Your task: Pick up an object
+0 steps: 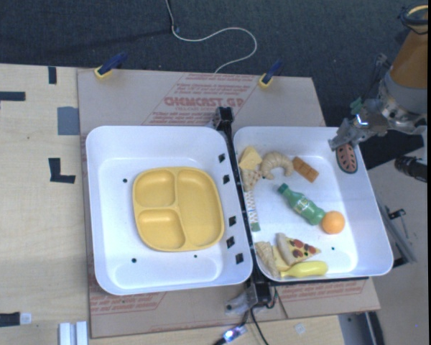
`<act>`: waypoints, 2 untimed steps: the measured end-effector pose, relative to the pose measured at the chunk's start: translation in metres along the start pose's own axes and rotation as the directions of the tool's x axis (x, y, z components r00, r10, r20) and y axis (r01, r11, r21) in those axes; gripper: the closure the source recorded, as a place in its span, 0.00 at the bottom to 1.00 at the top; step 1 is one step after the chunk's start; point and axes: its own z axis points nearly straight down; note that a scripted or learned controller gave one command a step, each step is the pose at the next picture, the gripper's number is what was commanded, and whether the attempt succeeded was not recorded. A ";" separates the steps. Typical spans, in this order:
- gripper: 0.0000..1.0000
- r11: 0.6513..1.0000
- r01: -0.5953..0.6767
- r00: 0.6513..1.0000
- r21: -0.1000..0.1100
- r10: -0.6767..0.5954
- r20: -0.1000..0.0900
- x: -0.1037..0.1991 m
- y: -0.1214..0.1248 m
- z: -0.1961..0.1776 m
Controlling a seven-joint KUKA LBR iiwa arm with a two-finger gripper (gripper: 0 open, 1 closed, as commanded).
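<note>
**Gripper at the right bin's upper-right rim with a watermelon slice**

The grey two-finger gripper [347, 144] hangs over the right shallow white plastic bin [365, 214] at about two o'clock, right above its rim. A small red, dark-rimmed toy watermelon slice [348, 159] sits between the fingers, which are pinched on it, just over the bin's edge.

Inside this bin lie eight loose toy foods. A pale yellow cheese wedge [249, 158] and a beige croissant [276, 164] sit at eleven and twelve o'clock, with an orange-brown block [306, 169] near one. A green plastic bottle [300, 203] lies slanted at the centre, and a round orange fruit [333, 222] touches its lower end at three. At six o'clock cluster a pizza slice [297, 248], a yellow banana [305, 269] and a tan ridged piece [265, 256], crowding the near rim. A narrow printed strip lies along the left wall. Open floor remains along the right wall and lower right corner.

The left white bin [104, 192] holds one yellow three-compartment plastic tray [178, 208] at its centre, with bare floor on every side.
</note>
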 end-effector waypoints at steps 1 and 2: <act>1.00 1.000 0.005 1.000 0.003 -0.005 -0.002 0.049 0.004 0.002; 1.00 1.000 0.004 1.000 0.005 -0.004 -0.002 0.101 -0.010 0.011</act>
